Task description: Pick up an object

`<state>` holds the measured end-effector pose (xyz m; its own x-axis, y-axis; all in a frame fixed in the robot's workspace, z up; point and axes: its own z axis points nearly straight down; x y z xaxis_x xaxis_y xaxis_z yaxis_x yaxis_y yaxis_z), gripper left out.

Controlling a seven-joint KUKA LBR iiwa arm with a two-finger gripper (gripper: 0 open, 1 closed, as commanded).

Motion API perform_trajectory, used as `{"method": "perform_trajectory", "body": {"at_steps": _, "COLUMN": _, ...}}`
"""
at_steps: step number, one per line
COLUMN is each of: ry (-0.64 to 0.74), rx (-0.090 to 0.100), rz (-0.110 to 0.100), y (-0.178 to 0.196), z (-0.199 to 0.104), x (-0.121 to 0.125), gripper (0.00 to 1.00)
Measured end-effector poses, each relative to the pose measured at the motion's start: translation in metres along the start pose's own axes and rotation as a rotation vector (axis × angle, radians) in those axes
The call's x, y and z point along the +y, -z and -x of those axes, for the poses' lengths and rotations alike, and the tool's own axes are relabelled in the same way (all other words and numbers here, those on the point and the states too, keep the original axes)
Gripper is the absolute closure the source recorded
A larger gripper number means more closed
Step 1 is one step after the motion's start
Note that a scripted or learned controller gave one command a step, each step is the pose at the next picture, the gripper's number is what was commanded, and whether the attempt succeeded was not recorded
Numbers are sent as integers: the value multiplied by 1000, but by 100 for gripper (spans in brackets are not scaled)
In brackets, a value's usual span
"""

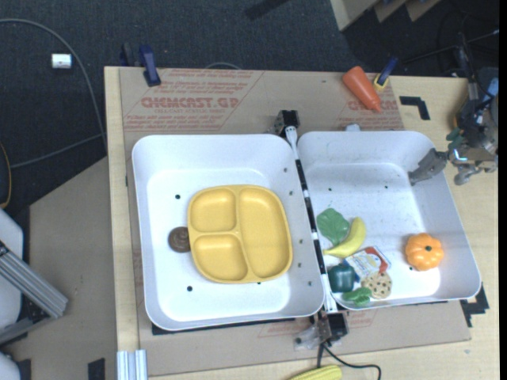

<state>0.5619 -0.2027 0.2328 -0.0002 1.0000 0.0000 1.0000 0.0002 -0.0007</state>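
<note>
Two white bins: the left bin (150, 212) holds one yellow tray (238, 233); the right bin (444, 204) has one orange pumpkin (424, 252) at four o'clock, one banana (349, 240). At three o'clock the tool (444, 165) spreads wide, holding nothing.

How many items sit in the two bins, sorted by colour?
Yellow: 2, the divided plate and the banana
Green: 2, the leafy piece and the dark green piece
Orange: 1, the pumpkin
Brown: 2, the round disc and the cookie
White and red: 1, the small packet
Total: 8
</note>
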Motion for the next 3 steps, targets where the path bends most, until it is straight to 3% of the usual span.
{"method": "perform_trajectory", "body": {"at_steps": 1, "ry": 1, "rx": 1, "rz": 0, "y": -59, "z": -108, "x": -53, "gripper": 0}}
{"method": "perform_trajectory", "body": {"at_steps": 2, "ry": -1, "rx": -1, "rz": 2, "y": -147, "z": -93, "x": -33, "gripper": 0}}
{"method": "perform_trajectory", "body": {"at_steps": 3, "ry": -1, "rx": 0, "rz": 5, "y": -137, "z": -94, "x": -33, "gripper": 100}}
